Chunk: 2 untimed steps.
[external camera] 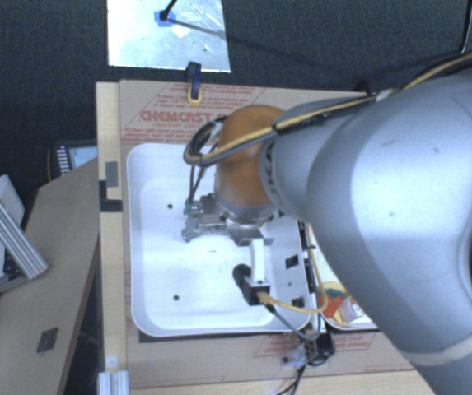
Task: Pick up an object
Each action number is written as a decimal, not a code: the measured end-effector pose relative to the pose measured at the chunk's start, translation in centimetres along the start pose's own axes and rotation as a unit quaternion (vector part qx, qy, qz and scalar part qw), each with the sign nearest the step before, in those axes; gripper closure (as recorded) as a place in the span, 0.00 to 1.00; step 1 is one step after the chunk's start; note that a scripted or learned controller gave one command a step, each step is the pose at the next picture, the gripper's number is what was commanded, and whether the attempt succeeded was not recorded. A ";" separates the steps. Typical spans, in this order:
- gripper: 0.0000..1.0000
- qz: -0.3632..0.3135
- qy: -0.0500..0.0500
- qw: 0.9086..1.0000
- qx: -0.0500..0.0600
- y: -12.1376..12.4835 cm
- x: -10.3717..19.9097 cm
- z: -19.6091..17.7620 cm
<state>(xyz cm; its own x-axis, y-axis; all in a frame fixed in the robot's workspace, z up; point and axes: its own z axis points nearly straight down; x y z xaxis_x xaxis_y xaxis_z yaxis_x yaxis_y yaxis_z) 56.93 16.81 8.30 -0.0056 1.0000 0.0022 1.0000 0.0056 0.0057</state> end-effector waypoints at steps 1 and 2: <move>0.00 -0.001 0.001 1.000 0.000 3.5 7.0 -1.3; 1.00 0.001 0.000 1.000 0.002 3.5 6.7 -2.3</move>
<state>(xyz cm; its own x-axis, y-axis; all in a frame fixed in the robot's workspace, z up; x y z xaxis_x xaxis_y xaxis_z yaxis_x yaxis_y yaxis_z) 60.33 23.48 10.59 -0.0035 1.0000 0.0016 1.0000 0.0035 0.0024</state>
